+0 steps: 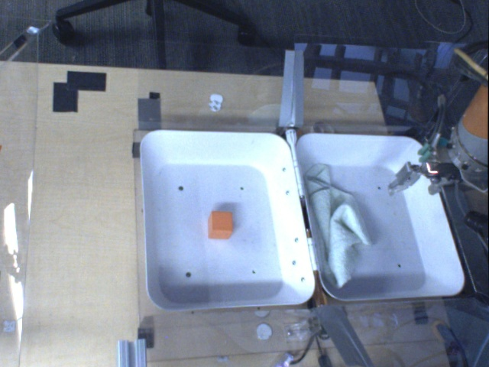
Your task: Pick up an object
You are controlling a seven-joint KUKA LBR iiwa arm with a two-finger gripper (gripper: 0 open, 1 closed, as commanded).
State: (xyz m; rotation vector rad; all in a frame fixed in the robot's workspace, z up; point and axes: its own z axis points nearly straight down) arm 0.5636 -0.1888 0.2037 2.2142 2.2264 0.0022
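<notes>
On my left I see the left bin (164, 205) with an orange cube (221, 225) lying near its middle, untouched; next, the right bin (435, 281) holds a crumpled pale cloth (341, 232) against its left wall; farthest right, the gripper (403, 178) hangs over that bin's upper right part, well apart from both; its state I cannot tell.

From my remote seat I can read no text, label, brand or number anywhere around the left bin (164, 147). The black shapes (76, 89) on the bench beyond its far-left corner carry no lettering.
</notes>
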